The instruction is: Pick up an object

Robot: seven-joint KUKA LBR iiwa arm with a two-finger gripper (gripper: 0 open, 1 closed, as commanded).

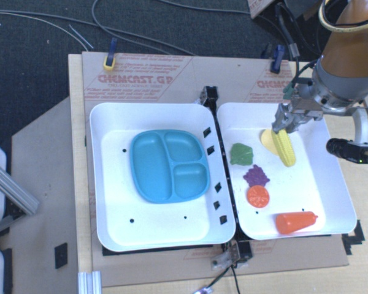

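The gripper (pixel 286 125) sits at the top end of the corn (pixel 285 147) in the right bin (pixel 337 188); its finger spacing cannot be made out. A yellow piece (pixel 268 139) is half hidden behind the corn.

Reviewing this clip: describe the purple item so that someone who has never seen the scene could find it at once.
Look at the right-hand white bin, the one the arm reaches over. Near its left-centre lies the purple grape bunch, below the green piece and just above the round orange-red piece. It is the only purple, knobbly thing there.
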